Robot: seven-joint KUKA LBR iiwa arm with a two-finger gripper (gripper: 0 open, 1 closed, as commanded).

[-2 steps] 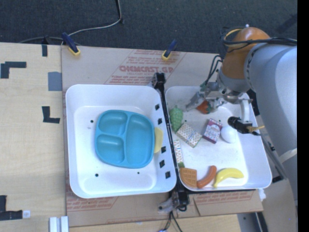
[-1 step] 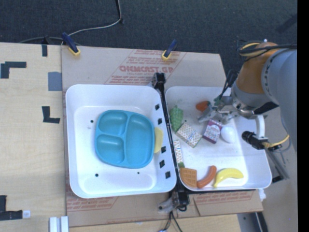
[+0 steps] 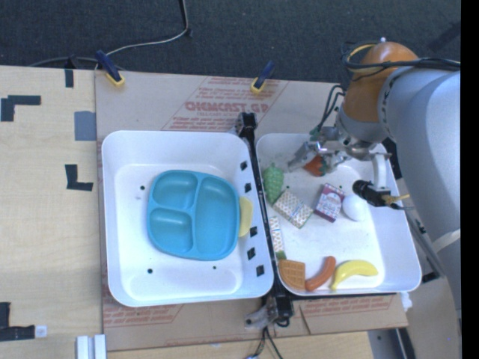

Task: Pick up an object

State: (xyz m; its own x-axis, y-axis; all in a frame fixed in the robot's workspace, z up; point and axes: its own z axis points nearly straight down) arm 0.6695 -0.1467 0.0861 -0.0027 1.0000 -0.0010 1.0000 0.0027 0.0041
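From above, the tabletop [image 3: 45,200] carries a sheet of printed cardboard [image 3: 217,103] on which two shallow white bins sit side by side, touching along a black divider. The left bin [image 3: 123,275] holds a blue sectioned plate [image 3: 193,214] lying flat near its middle, with a pale yellow piece [image 3: 245,217] tucked just past the plate's right edge against the bin wall. The right bin [image 3: 389,264] holds the loose objects: a green item [image 3: 272,180] near its left wall, a checkered packet [image 3: 293,209] just below and to the right of it, a small purple box [image 3: 329,202] beside a white rounded object [image 3: 354,209], and along the front edge a waffle-patterned orange piece [image 3: 293,274], a reddish sausage [image 3: 320,273] and a yellow banana [image 3: 354,271] lying close together. The grey arm [image 3: 426,126] with its orange band [image 3: 374,81] comes in from the right and bends down over the far corner of the right bin, covering part of that bin's right rim. The end effector [image 3: 320,155] hangs low over the bin's back area, right at a small red object [image 3: 315,164], and whether its jaws are apart, together or clamped on that object cannot be told from here because the wrist and cables crowd the spot. Two blue-and-yellow clamps [image 3: 110,68] pin the cardboard's far edge, and a white cable [image 3: 150,42] trails across the dark floor [image 3: 299,21] beyond.
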